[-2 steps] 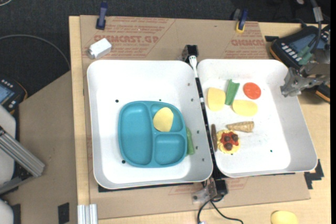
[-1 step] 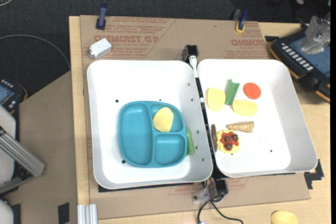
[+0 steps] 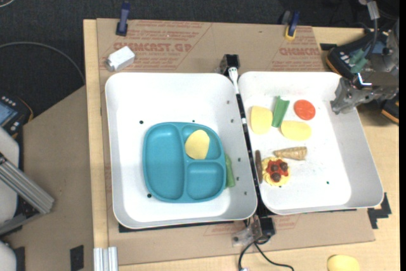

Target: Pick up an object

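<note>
Several small toy foods in right bin (image 3: 355, 155); orange round piece (image 3: 305, 110) likely light, rigid, slick — pinch across middle. Claw (image 3: 346, 101) at bin's rim, grip state unclear.

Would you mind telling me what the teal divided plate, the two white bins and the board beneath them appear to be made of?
The teal divided plate looks like moulded plastic: uniform colour, rounded compartments, soft sheen. The white bins also seem plastic, smooth and glossy with rounded corners, though coated metal cannot be ruled out. The board beneath looks like brown cardboard: matte, with red print.
</note>
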